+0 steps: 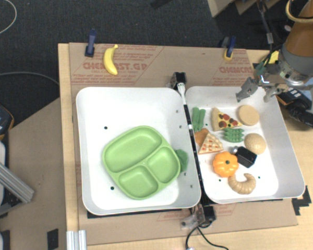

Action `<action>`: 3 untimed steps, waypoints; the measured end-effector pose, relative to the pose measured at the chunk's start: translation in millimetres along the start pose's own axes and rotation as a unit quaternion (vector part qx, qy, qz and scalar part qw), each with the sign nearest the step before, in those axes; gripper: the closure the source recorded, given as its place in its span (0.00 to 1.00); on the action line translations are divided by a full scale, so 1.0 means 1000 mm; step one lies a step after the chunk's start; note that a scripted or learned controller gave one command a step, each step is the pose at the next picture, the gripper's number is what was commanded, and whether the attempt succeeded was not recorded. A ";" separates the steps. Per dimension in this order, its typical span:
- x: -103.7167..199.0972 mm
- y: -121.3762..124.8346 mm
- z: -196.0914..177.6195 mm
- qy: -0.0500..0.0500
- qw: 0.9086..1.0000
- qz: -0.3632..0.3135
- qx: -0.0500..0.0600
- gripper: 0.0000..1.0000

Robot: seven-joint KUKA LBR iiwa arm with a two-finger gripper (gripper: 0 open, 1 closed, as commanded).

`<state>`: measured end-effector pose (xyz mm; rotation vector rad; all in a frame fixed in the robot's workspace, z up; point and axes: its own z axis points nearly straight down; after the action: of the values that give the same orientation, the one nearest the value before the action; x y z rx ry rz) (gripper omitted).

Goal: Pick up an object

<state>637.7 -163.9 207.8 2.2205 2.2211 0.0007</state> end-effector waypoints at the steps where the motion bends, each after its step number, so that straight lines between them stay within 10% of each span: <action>1: 0.041 -0.055 -0.097 0.000 1.000 -0.002 -0.003 0.00; 2: 0.096 -0.097 -0.116 0.001 1.000 -0.002 0.001 0.00; 3: 0.093 -0.095 -0.126 0.000 1.000 -0.001 -0.001 1.00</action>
<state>542.4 -70.5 333.3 2.2185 2.2224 0.0022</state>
